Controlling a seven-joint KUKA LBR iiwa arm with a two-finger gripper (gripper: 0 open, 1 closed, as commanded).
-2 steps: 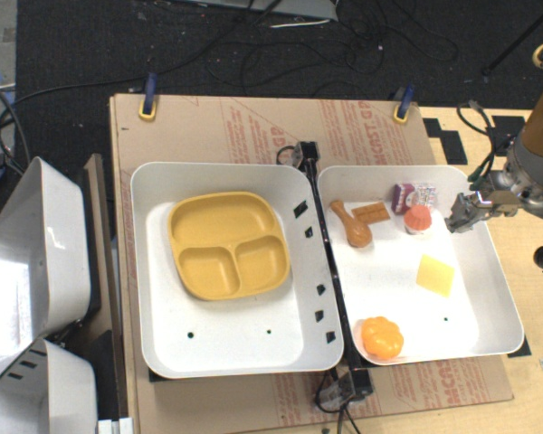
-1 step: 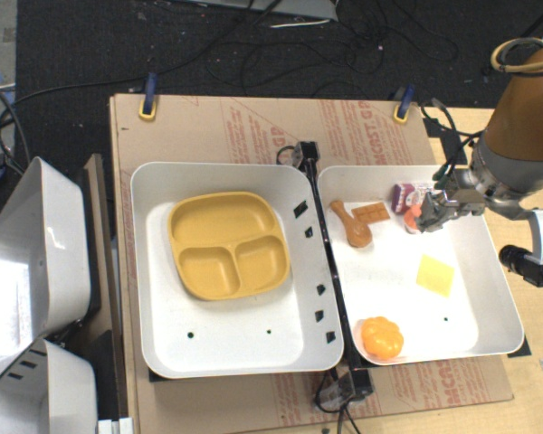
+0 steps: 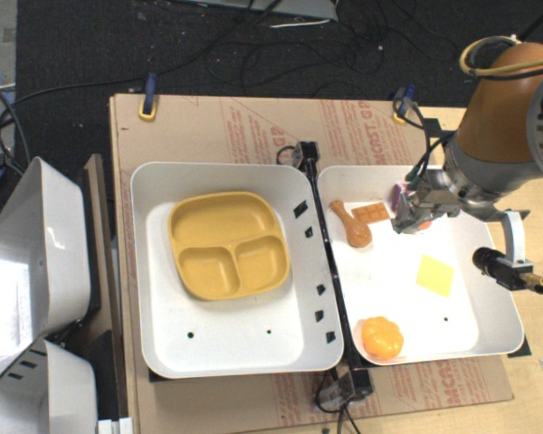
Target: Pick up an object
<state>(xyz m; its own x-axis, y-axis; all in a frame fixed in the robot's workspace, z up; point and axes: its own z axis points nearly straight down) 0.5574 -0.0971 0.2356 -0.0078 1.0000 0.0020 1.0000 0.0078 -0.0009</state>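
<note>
Left bin [image 3: 154, 333]: a yellow divided tray [image 3: 228, 244]. Right bin [image 3: 489, 333]: brown spoon [image 3: 351, 225] and orange flat piece [image 3: 371, 213] at upper left, yellow square [image 3: 435, 275] centre, orange pepper [image 3: 382, 337] at bottom. Gripper [image 3: 409, 219] beside the flat piece; finger state cannot be told.

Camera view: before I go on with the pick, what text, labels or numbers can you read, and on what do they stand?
Red print on the brown board under the bins, above the left bin: runs at a slant, too faint to read.
Red print along the board's top right: appears upside down, not legible.
Red print on the board's front edge at lower right: blurred, not legible.
Yellow tray, orange ball, yellow card: no text visible.
</note>
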